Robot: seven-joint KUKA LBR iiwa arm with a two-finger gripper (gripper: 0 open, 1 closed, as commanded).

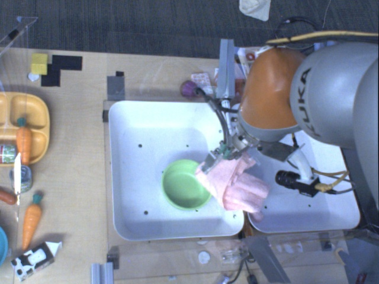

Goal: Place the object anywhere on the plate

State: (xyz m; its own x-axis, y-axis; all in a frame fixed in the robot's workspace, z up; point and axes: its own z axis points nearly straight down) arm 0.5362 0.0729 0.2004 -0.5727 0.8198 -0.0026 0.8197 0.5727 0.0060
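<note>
A light green round plate (183, 187) lies in the left white bin (136, 158), near its right wall. A crumpled pink cloth (240, 188) hangs over the divider between the two bins, and its left edge overlaps the plate's right rim. My gripper (217, 157) sits just above the cloth's upper left corner, shut on a fold of the cloth. The grey and orange arm (278, 93) covers the upper part of the right bin (308, 215).
A black cable plug (294, 181) hangs over the right bin. A purple object (189, 89) lies behind the left bin. On the bench at the far left are a yellow divided tray (35, 114), toy carrots (29, 218) and a small cow-patterned carton (35, 258).
</note>
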